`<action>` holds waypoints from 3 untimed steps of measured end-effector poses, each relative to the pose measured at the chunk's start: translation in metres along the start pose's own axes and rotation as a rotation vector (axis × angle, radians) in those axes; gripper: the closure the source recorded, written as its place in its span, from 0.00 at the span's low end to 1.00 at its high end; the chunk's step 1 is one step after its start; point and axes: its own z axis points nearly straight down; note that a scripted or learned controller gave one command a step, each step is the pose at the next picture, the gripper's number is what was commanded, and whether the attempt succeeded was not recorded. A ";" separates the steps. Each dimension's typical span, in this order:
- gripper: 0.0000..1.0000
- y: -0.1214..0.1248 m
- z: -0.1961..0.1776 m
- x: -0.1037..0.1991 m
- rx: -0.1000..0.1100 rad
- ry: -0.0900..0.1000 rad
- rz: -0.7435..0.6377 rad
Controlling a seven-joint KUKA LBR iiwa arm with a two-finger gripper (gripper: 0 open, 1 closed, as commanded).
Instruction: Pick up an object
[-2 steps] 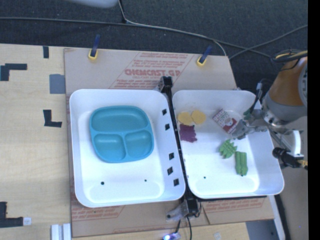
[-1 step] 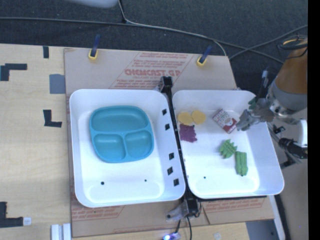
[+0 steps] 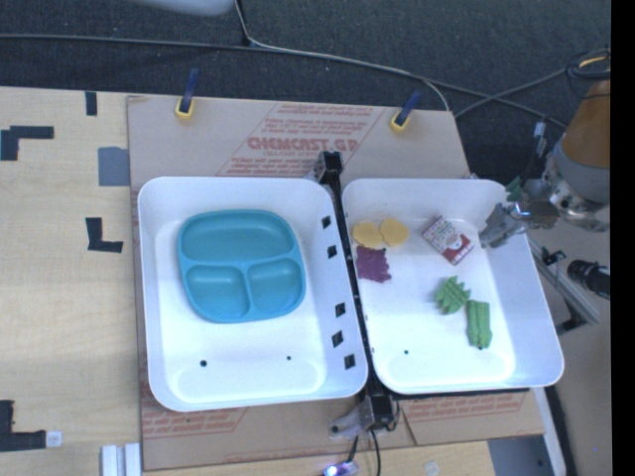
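Grey gripper [image 3: 496, 230] hangs over right bin's [image 3: 536, 360] far edge w/ nothing visibly in it, finger gap we can't tell, prob. lining up on red-white packet [image 3: 447, 239] just beside it, green toy veg [image 3: 466, 308] near, below.

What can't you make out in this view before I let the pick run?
- Hand: small and blurred at the right bin's rim; finger state unclear.
- Red-and-white packet: print too small to read.
- Purple item and yellow pieces: too blurred to identify.
- Arm: cut off by the right edge.
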 end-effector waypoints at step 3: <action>1.00 0.004 0.001 0.166 0.004 0.002 -0.004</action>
